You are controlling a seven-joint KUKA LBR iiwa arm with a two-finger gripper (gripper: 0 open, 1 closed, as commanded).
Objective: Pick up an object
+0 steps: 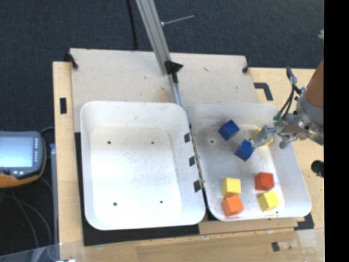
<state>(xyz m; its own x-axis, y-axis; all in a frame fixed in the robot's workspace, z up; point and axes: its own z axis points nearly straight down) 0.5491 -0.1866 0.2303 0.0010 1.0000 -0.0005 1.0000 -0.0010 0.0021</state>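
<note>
In the right bin [289, 162] lie several cubes: two blue ones [229, 129] [244, 150], a red one [264, 181], an orange one [233, 205] and two yellow ones [231, 186] [269, 201]. My gripper [275, 136] hangs over the bin's upper right part, open, just right of the lower blue cube. A small yellow piece [261, 140] peeks out beside its left finger, partly hidden. Nothing shows between the fingers.
The left bin [136, 162] sits beside the right one, with a dividing edge between them. A slanted aluminium post [155, 31] rises at the back, over the bins' shared edge. A grey device [19, 152] stands off the bench at the left.
</note>
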